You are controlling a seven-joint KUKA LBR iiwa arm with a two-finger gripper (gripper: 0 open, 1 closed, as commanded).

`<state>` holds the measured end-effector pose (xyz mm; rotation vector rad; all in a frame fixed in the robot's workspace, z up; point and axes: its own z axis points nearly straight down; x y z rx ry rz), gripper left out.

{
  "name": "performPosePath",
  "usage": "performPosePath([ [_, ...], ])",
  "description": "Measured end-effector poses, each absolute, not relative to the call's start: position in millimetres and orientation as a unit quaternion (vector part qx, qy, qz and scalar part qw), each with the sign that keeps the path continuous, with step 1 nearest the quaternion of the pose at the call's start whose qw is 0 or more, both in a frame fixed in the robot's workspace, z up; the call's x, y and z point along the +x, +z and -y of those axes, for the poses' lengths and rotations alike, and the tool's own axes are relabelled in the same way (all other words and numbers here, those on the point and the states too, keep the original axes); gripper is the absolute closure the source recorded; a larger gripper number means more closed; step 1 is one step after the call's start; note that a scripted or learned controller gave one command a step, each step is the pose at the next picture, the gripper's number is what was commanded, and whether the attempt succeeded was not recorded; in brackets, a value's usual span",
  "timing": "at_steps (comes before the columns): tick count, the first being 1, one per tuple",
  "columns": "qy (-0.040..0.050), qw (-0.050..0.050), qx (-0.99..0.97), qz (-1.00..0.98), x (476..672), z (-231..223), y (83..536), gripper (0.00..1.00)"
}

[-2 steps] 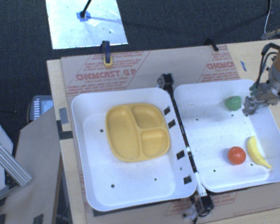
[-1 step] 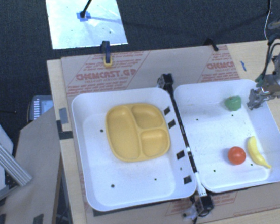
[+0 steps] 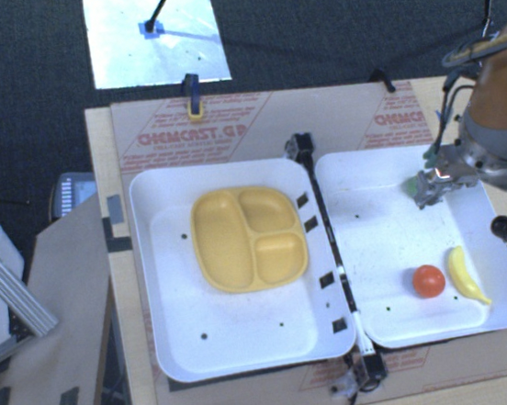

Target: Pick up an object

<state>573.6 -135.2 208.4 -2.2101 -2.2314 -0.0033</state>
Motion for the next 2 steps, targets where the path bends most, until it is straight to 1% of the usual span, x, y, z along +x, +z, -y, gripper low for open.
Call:
performPosePath([
  [1, -0.0012, 0.000, -0.704, 0.710, 562.2, 81.9, 220.7, 1.00],
  [2, -0.0017, 0.000, -0.703, 0.711, 558.7, 23.7, 231.3, 1.00],
])
